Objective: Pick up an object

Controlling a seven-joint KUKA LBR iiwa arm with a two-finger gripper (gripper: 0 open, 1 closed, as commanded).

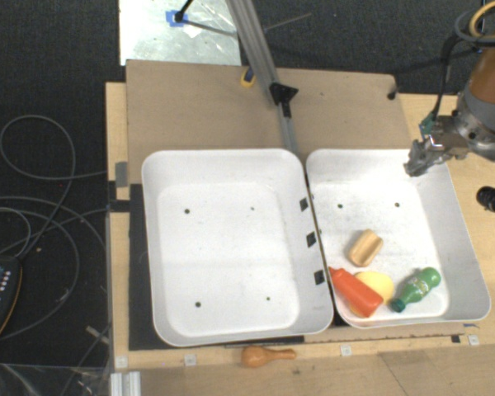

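Smooth matt white plastic bins (pixel 231 165) sit on a matt brown board bench (pixel 330 106), beside dark carpet (pixel 41 48).

The arm (pixel 485 97) is grey with an orange band, black cables looping above, and a metallic gripper (pixel 419 162).

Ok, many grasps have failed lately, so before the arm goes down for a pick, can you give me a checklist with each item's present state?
1. Objects lie in a bin: ok. A tan block, an orange carrot-like piece, a yellow piece and a green bottle lie in the right bin.
2. Tool free of any object: ok, nothing hangs from it.
3. Tool above a target: not ok. It sits over the right bin's far right corner, away from the objects.
4. Target stands apart: ok for the tan block; not ok for the carrot-like piece and yellow piece, which touch.
5. Finger opening: cannot tell.
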